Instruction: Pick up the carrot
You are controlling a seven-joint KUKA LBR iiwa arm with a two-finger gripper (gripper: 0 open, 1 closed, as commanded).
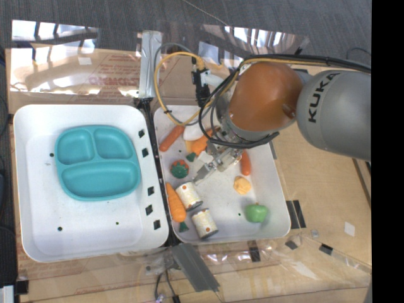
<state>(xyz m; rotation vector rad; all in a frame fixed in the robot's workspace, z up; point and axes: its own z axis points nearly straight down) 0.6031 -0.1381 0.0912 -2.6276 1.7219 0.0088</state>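
- As I reach in from the right over the right bin (pixel 278 188), my pincer (pixel 213 165) hangs low above its middle; whether it is wide or narrow I cannot tell, and nothing shows as gripped in it.
- Bins, two: the left bin (pixel 38 232) and the right one lie side by side.
- Plates, one: a teal divided plate (pixel 96 161) with three compartments lies in the left bin.
- Carrots, two clear ones, both in the right bin near its left wall: the upper carrot (pixel 172 137) lies slanted just left of my wrist; the lower carrot (pixel 175 202) lies along the wall, beside the pale cylinders.
- Other orange pieces, two: a short orange piece (pixel 199 146) is partly under my wrist, and a reddish-orange piece (pixel 245 163) lies just right of my pincer; I cannot tell what either one is.
- Pale cylinders, two: the first cylinder (pixel 189 196) and the second cylinder (pixel 203 222) lie in the near half of the bin.
- Round things, three: a green fruit (pixel 256 214), a yellow-orange lump (pixel 242 185), and a green-and-orange ball (pixel 180 168).
- Writing: "KUKA" (pixel 314 106) reads in dark letters on my grey arm.
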